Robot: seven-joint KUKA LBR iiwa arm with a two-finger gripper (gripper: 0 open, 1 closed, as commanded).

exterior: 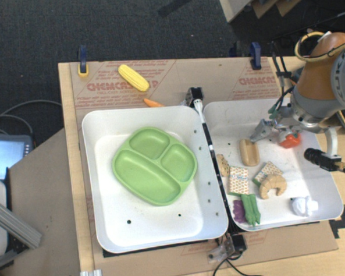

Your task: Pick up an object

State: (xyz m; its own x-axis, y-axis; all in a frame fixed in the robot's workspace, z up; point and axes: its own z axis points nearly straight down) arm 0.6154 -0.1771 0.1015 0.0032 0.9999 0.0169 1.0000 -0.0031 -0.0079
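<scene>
The yellow plastic corn cob (133, 77) lies near the table's (75, 169) far left corner. The green divided plastic plate (154, 165) fills the left white bin (102, 220). In the right white bin (328, 204), the tan wooden block (249, 152) lies just beside the gripper (271, 128) at the far edge; whether the fingers are open I cannot tell. Crowded toys risk a glancing, empty grab.
</scene>
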